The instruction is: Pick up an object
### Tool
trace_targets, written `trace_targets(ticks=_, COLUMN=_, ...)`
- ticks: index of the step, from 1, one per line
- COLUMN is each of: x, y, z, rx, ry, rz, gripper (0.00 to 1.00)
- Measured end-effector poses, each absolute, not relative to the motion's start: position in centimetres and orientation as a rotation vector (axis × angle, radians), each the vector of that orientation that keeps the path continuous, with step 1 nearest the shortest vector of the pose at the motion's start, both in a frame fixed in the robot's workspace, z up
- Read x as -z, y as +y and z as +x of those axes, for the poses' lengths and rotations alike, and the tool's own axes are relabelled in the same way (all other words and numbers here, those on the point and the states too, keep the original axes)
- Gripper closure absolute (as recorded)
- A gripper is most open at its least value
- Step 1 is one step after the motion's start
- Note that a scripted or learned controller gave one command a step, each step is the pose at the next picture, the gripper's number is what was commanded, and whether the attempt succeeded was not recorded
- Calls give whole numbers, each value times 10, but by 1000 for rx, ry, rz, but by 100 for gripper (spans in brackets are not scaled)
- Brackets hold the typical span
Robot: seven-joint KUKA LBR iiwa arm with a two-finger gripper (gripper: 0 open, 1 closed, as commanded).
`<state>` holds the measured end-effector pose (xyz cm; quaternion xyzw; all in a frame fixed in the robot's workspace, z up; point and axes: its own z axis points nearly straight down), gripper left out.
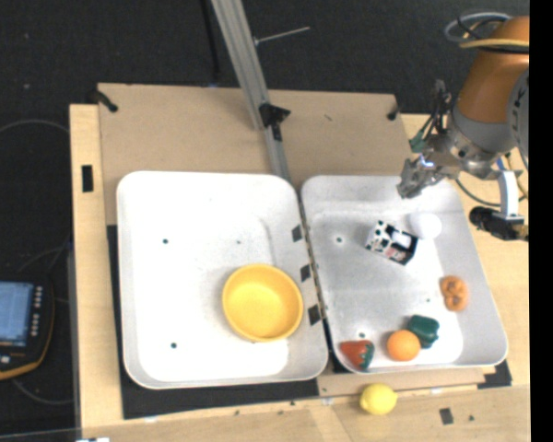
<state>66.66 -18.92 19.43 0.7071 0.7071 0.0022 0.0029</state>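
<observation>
- We see the black-and-white block (391,241) lying in the right bin (350,201), near the gripper (413,184).
- We judge it light and rigid; grasp across its narrow sides.
- Whether the gripper is open, we cannot tell.

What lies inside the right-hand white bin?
The right bin holds a black-and-white block, a white ball, an orange lump, a green piece, an orange fruit and a red piece. What lies beneath them is covered.
</observation>
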Motion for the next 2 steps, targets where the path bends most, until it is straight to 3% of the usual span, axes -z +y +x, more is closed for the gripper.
trace_targets(ticks=1, x=-251, y=-199, z=663, rx=-7, ry=2217, rz=2215, gripper=100)
trace_targets(ticks=2, x=-280, y=-199, z=664, rx=-3, ry=2223, rz=2216, gripper=100)
